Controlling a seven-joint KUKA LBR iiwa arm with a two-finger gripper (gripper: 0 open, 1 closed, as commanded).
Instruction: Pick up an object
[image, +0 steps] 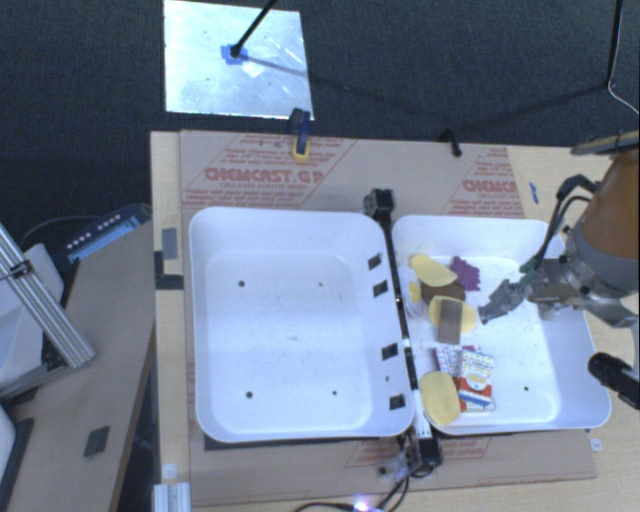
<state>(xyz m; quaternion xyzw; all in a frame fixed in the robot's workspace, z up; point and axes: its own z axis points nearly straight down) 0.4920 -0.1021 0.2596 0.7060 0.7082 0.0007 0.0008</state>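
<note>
The grey two-finger gripper (497, 301) hung low in the shallow white right-hand bin (570, 395), just beside the brown-and-yellow rectangular block (451, 318) — its likely target. Nothing sat between its tips, but whether they were parted or closed, I could not tell. A clean grasp probably called for centring over the block — clear of its yellow neighbours — before descending.

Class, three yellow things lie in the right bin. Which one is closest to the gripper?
The middle yellow thing, partly under a brown block, is closest to the gripper. The others lie at the bin's top and bottom.
</note>
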